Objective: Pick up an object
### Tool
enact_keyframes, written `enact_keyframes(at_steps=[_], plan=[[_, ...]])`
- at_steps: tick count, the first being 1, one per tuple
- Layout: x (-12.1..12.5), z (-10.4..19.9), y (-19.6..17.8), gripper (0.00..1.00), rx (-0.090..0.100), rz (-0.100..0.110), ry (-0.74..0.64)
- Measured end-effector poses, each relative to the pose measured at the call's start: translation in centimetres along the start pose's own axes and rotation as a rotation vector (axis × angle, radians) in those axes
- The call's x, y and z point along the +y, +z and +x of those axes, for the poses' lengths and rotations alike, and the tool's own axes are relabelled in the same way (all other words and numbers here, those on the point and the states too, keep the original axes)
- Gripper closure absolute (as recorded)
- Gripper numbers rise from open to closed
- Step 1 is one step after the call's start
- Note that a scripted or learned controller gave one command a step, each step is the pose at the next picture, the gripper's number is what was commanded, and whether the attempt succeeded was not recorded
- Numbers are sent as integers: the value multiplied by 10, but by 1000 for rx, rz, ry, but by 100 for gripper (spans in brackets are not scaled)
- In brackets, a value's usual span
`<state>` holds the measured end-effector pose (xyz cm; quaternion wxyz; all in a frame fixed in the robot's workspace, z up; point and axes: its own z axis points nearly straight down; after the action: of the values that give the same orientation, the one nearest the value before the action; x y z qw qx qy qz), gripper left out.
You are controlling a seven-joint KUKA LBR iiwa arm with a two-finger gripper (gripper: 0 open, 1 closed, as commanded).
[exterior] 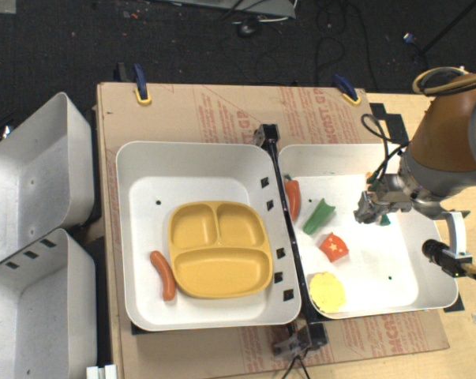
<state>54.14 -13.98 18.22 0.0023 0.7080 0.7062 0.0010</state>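
My gripper hangs low over the right bin, in its right half, under the grey wrist and orange band. A small teal piece shows just beside its tip. Left of the gripper, apart from it, lie a green wedge, a red chunk and a yellow round piece. A red-orange carrot-like stick rests against the bin's left wall.
The left bin holds a yellow divided tray and an orange sausage at its lower left. A black divider runs between the bins. Two spare white bins stand off the bench at left.
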Motion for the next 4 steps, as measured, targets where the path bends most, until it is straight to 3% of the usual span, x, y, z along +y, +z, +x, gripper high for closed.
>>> enact_keyframes(at_steps=[2,4], plan=[[-2,9,-107,100,0,-2,-6],[-4,106,-92,100,3,7,-10]])
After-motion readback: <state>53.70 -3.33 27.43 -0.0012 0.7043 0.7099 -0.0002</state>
